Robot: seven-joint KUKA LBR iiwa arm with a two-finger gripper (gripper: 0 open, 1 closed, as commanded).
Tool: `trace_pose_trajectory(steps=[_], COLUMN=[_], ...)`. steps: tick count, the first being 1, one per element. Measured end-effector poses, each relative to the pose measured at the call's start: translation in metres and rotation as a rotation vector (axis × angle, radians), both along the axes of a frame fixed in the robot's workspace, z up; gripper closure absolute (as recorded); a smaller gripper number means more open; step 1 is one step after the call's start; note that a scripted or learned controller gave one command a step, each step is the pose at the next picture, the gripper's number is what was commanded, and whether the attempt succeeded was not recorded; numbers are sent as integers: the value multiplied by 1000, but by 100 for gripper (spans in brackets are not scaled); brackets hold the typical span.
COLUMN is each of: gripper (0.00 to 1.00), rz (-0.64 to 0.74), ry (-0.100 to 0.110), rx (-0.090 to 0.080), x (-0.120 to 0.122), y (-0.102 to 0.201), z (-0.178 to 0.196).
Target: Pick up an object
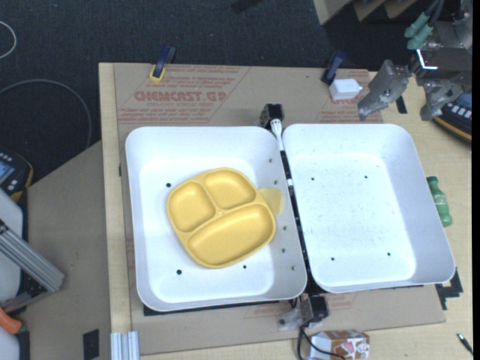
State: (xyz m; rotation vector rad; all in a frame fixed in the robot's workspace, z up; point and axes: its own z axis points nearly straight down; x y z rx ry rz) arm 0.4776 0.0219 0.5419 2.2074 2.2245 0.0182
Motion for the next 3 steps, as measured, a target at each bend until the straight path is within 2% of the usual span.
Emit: trace_pose_trajectory(steps=[1,2,3], gripper=[100,100,100], rz=[-6,-8,-3], ry=[8,28,18], rx=[-3,-4,-2], x=[3,3,1], y=[-3,14,54], z=[5,-123,-129])
